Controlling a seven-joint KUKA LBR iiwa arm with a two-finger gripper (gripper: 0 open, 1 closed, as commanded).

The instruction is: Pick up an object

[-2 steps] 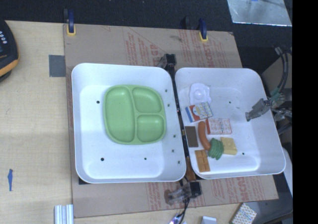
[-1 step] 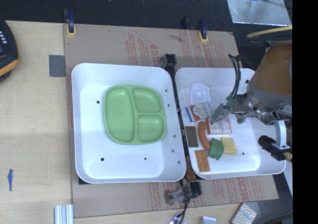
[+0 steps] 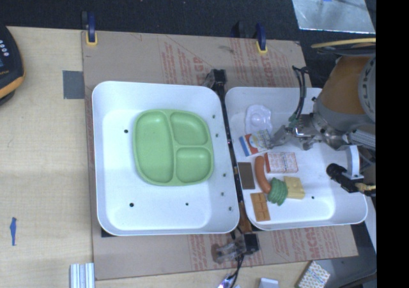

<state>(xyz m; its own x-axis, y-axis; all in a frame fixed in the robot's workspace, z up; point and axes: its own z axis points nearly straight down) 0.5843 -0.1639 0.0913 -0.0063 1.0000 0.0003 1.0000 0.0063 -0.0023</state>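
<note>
The right bin [image 3: 319, 213] holds several small items. A clear plastic cup [image 3: 259, 117] lies at the back. A blue and red card [image 3: 246, 145] sits by the left wall. In the middle are a pink sausage [image 3: 261, 174], a small printed box [image 3: 282, 163], a green broccoli piece [image 3: 277, 191] and a yellow cheese block [image 3: 294, 187]. A brown slab [image 3: 245, 175] and an orange cracker [image 3: 259, 206] lie near the front left. My gripper [image 3: 295, 133] hangs low over the bin's back half, just right of the cup and above the printed box. Nothing shows as held.
The left bin [image 3: 108, 152] holds a green divided plate [image 3: 172, 147]. The arm [image 3: 345, 98] covers the right bin's far right corner. A black part [image 3: 342, 177] juts over that bin's right edge. Clamps [image 3: 260, 37] pin the cardboard at the back.
</note>
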